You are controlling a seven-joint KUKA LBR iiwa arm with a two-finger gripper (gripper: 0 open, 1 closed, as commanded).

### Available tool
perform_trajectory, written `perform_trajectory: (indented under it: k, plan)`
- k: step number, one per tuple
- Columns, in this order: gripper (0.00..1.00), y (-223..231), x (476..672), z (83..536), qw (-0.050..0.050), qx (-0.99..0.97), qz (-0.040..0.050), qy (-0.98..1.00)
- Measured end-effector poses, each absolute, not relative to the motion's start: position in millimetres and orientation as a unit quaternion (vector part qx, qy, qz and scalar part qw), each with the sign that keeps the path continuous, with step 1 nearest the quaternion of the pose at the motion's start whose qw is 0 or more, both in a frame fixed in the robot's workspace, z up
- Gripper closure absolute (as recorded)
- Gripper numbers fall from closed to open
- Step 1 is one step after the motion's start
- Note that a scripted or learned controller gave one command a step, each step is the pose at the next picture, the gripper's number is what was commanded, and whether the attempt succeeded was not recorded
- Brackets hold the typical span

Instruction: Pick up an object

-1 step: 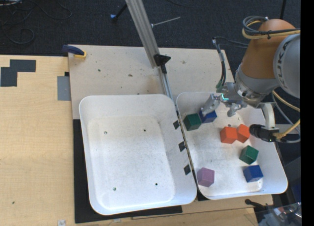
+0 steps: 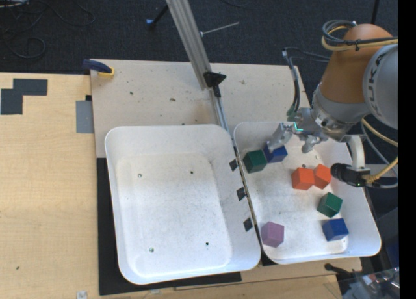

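A: Looking at the gripper [image 2: 294, 136], it hangs over the top of the right bin [image 2: 364, 247], right of centre in frame. One finger reaches left twd the blue cube [image 2: 278, 153], which touches a green cube [image 2: 255, 160].

B: Holding anything?

A: No, nothing between the fingers. They look spread, fairly wide, w/ one pad near the blue cube and the other right of it.

B: So how'd you do it well?

A: I'd say centre over one cube, come straight down and close on flat faces. That touching pair risks a nudge. The purple block [image 2: 272, 233], lower centre, sits alone, so it's easier.

B: Materials?

A: Small matte blocks w/ hard edges. The orange ones [image 2: 310, 177] touch too. Bins are smooth white plastic, speckled, w/ rounded rims. The left bin [image 2: 130, 161] looks the same.
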State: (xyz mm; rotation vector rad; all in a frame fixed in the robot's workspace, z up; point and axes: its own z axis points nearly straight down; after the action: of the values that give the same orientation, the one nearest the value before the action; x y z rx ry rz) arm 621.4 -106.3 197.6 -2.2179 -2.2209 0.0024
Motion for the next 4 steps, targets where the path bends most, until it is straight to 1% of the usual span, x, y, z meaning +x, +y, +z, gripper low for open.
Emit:
perform_trajectory:
  k: [1, 2, 3, 4]
  plan:
    - [0.00, -103, 617.4, 133, 0.004, -0.707, 0.0029, -0.707]
    - [0.00, -103, 625.3, 122, -0.009, -0.707, -0.0074, -0.707]
    - [1.00, -104, 624.9, 130, -0.007, -0.709, -0.0079, -0.705]
    - [1.00, -101, 631.9, 191, -0.001, -0.707, -0.0010, -0.708]
